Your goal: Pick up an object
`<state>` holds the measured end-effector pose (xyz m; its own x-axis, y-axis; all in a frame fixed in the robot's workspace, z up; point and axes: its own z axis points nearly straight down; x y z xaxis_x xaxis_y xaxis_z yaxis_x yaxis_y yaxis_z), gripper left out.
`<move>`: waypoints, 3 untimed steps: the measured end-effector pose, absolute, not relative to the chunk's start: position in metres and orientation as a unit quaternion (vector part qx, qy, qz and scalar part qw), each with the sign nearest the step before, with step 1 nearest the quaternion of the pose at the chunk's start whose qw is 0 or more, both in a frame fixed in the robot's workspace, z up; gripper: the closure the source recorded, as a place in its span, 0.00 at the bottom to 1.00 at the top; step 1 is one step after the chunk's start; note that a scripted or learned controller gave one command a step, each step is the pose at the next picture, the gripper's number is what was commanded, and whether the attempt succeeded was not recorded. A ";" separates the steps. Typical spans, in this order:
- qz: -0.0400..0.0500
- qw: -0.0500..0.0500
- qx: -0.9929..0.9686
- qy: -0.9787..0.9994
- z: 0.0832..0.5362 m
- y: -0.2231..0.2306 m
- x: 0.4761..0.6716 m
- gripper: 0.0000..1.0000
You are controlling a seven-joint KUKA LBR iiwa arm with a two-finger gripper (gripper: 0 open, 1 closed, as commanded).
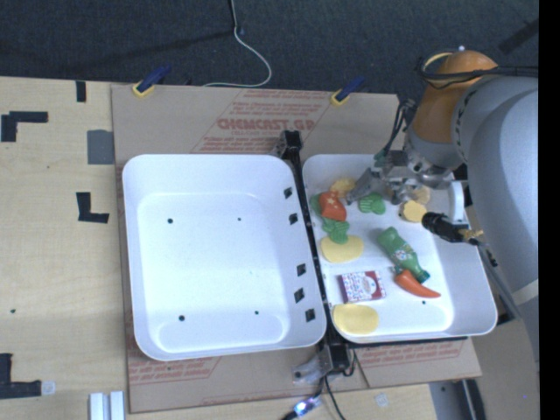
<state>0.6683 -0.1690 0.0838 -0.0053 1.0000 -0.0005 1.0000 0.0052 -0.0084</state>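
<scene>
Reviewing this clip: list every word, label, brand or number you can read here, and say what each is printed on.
"CHEMCAST GP": red print on the brown cardboard sheet under the bins, behind the left bin.
Smaller red print beside it: too blurred to read.
Red and white packet in the right bin: has a label, too small to read.
Green bottle: label markings, unreadable.

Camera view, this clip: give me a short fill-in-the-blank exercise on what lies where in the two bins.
1. All the objects lie in the ____ bin.
2. The gripper hangs over that bin's ____ end.
3. The red packet lies between two ____ pieces, one above it and one below.
4. The green bottle has its lower end by a ____ pepper.

Missing words: right; far; yellow; red
</scene>
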 end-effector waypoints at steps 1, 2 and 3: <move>0.001 0.001 -0.707 -0.707 0.085 -0.145 0.604 0.00; 0.004 0.001 -0.705 -0.710 0.085 -0.118 0.662 0.00; 0.009 -0.001 -0.707 -0.707 0.087 -0.102 0.666 0.00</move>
<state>0.6661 -0.1019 0.0868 0.0002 0.9999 -0.0135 0.9999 -0.0003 -0.0111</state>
